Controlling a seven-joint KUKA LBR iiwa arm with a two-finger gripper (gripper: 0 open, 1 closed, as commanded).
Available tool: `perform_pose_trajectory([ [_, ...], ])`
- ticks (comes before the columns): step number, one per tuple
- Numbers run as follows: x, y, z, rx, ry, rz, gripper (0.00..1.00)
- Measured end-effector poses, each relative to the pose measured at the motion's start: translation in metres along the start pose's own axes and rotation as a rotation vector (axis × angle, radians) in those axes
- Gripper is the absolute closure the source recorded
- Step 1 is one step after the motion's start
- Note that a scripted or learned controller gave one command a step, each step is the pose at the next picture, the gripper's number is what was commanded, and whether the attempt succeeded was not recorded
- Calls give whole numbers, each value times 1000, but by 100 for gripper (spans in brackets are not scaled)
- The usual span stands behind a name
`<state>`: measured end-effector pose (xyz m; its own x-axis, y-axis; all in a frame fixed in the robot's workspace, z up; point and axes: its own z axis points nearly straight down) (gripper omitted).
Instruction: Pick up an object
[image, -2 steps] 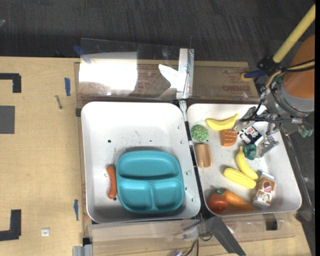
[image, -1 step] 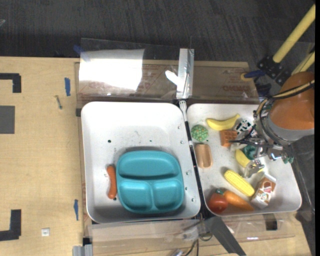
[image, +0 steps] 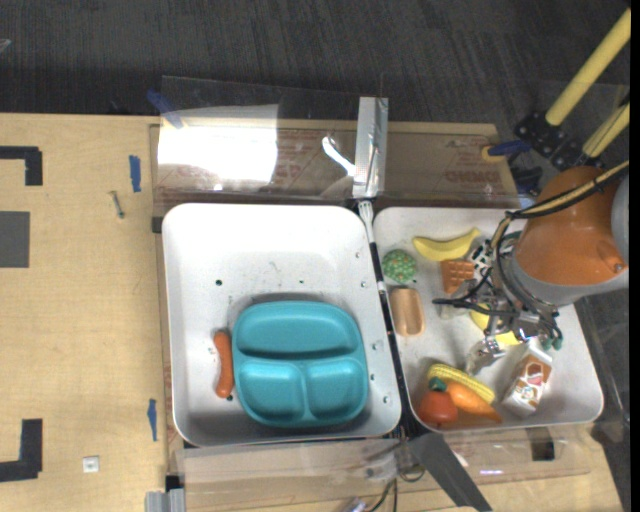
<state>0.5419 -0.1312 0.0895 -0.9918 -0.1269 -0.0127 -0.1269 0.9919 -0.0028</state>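
Arm enters from the right, orange band above the right bin (image: 585, 400); gripper (image: 492, 345) hangs low over the toy clutter, likely lining up a pick. Jaw state: cannot tell, wiring and fittings mask the tips. Likeliest target is a yellow piece (image: 487, 318) directly under the gripper, mostly covered, shape unclear. Near it: banana (image: 445, 244), green ball (image: 399, 266), tan cylinder (image: 407, 311), small carton (image: 527, 384), carrot (image: 470, 398), tomato (image: 436, 408). Left bin (image: 190, 250) holds a teal divided tray (image: 298, 362) with a sausage (image: 224, 362) beside it.
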Motion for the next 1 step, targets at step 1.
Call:
perform_pose_trajectory([
  [1,-4,1,-13,3,-13,-3,100],
])
